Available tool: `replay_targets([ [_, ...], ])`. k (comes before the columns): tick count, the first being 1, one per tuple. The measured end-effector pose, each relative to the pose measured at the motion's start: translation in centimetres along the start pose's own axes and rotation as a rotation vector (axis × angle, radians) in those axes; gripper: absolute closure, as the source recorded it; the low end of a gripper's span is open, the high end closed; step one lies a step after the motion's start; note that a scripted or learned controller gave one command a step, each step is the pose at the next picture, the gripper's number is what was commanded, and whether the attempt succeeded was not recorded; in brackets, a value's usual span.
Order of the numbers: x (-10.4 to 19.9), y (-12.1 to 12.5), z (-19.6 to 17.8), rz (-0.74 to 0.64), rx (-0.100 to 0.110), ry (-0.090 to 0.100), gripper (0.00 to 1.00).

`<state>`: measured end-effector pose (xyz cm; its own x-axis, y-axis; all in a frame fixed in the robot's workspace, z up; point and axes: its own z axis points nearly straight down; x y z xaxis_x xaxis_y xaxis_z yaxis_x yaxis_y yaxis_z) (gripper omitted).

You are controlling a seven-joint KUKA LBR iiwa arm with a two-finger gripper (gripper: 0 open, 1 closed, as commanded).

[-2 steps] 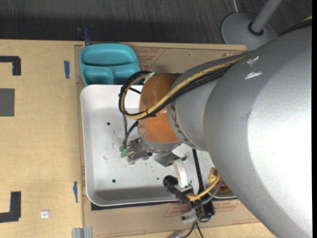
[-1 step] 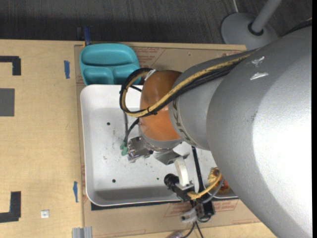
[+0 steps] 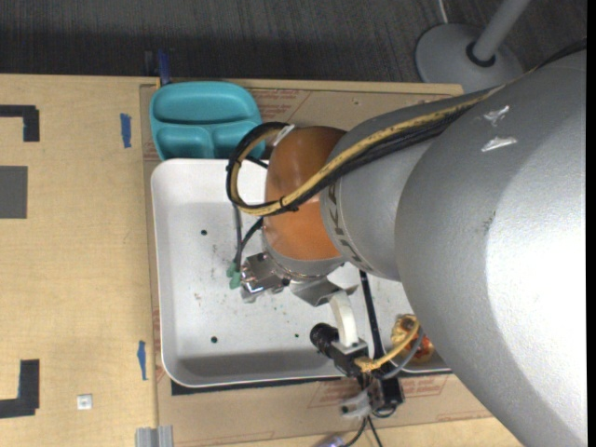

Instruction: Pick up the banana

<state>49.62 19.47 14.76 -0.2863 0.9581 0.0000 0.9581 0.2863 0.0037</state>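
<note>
No legible text, labels, brands or numbers anywhere in the view. Closest things to signs were unlettered markers: black tape corner marks [image 3: 20,119] on the cardboard bench top [image 3: 74,250], plus short blue tape strips [image 3: 126,129] beside the white bin [image 3: 186,343]. White scuffs [image 3: 495,128] on the grey arm [image 3: 484,231] formed no characters I could make out.

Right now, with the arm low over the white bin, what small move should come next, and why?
Probably lift the arm a little. It covers much of the white bin, and no banana can be seen on the bare floor left of it, so raising it would let the camera see what lies underneath.
</note>
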Motion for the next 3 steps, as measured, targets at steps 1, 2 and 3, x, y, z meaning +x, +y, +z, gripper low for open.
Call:
replay_targets([
  [1,0.0,0.0,-1.0,0.0,-0.001,0.0,1.0],
  [2,0.7,-1.4,5.9,-0.366,-0.001,0.002,1.0],
  [3,2.3,-1.1,0.8,-0.185,0.003,0.001,1.0],
])
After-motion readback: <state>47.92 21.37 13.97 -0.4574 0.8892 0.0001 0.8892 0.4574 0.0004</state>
